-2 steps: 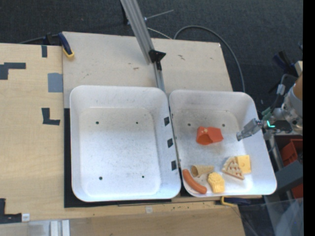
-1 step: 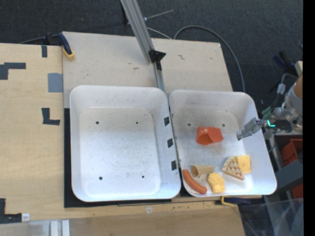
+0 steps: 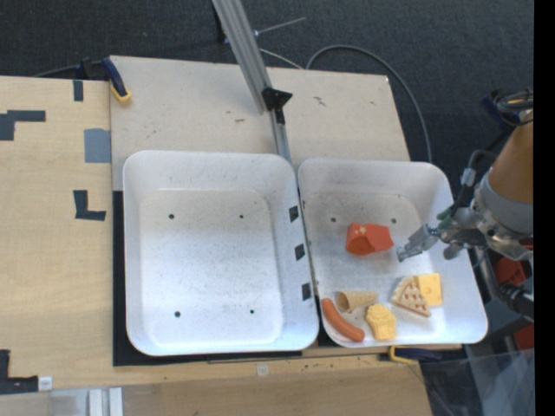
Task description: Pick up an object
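1. The red block [image 3: 368, 237] sits in the right bin [image 3: 373, 173], near the middle.
2. The gripper [image 3: 414, 247] hangs just beside it, holding nothing. I cannot tell its state.
3. Nothing is picked up yet. Grabbing and lifting are left.

Two white bins [image 3: 212, 167] flecked with dark specks; the right holds a red-orange block [image 3: 368, 238], a yellow cheese wedge [image 3: 419, 295], yellow corn [image 3: 381, 321], a tan cone [image 3: 355, 301] and an orange-red sausage [image 3: 342, 320].
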Robot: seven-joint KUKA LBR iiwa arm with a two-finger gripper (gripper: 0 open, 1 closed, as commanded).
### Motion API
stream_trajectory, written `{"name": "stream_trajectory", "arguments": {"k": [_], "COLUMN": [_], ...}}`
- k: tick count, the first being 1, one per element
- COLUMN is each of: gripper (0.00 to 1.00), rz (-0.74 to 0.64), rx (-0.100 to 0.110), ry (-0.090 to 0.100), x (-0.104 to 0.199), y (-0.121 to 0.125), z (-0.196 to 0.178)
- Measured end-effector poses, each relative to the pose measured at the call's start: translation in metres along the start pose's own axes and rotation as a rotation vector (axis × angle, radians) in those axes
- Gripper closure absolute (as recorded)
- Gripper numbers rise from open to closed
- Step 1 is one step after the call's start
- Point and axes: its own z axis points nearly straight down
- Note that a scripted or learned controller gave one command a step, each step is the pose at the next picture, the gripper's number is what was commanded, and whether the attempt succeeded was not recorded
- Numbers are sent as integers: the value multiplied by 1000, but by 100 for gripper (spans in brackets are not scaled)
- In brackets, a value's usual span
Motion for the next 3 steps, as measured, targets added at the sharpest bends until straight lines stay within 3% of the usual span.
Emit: {"name": "stream_trajectory", "arguments": {"k": [2, 3], "gripper": [0, 100], "rz": [0, -1], "rx": [1, -2], "ry": [1, 0], "x": [-3, -3], "y": [-3, -2], "z": [104, 92]}}
